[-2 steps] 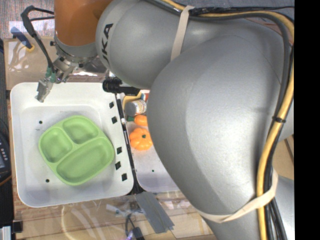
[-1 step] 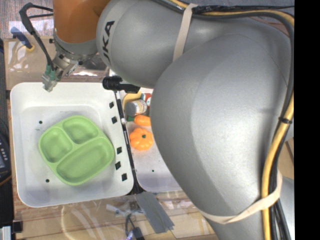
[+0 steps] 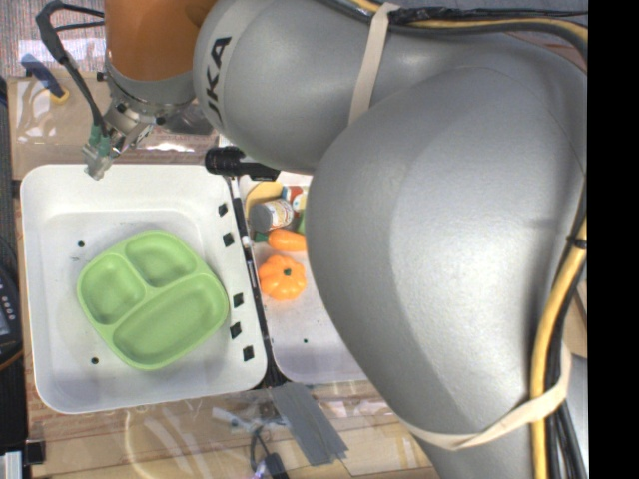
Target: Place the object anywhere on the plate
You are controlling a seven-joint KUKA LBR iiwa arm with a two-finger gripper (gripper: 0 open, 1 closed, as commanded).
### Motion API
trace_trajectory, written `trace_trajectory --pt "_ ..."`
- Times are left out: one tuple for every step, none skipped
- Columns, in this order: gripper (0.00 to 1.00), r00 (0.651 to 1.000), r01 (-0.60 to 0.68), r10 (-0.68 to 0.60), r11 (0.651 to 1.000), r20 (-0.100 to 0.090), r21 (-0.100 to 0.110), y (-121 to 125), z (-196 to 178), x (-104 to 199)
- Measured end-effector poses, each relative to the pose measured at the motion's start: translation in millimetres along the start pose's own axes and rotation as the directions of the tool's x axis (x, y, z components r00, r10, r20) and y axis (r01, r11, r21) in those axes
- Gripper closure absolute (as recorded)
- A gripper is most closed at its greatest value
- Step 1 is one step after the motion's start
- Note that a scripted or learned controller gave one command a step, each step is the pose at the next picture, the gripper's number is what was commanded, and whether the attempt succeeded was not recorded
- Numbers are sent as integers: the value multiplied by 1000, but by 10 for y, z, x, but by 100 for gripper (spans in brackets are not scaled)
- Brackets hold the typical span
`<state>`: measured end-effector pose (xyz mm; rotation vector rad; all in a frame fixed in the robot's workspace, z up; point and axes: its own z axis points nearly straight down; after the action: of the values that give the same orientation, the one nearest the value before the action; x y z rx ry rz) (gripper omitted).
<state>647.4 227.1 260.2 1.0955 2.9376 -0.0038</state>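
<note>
Camera view looks down on a grey KUKA arm whose bulk covers most of the right half; the white letters "KA" of the maker's name read sideways on the joint housing near the top, the rest of the word hidden under the orange band. Below that band the wrist narrows to metal fittings and a small green connector at the far edge of the left bin; the gripper itself is hard to make out there, so whether it is spread or closed I cannot tell, and nothing is seen held. A light green plate with three compartments lies in the left bin, tilted on the diagonal, nothing resting on it. In the right bin, largely hidden by the arm, a small orange pumpkin sits just beside the dividing wall, apart from the plate. Behind it, an orange carrot-like piece and a small can with an unreadable label are partly cut off by the arm. Grey tape lies on the bench in front of the bins.
</note>
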Motion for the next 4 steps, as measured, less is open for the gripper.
trace_trajectory --pt "100 1000 9 -9 1000 3 -1 20 -94 17" --pt "100 1000 18 -18 1000 6 -2 39 -186 31" --pt "100 986 169 -169 986 -7 3 -241 539 -181" --pt "0 986 169 -169 986 -7 1 -238 532 -181"
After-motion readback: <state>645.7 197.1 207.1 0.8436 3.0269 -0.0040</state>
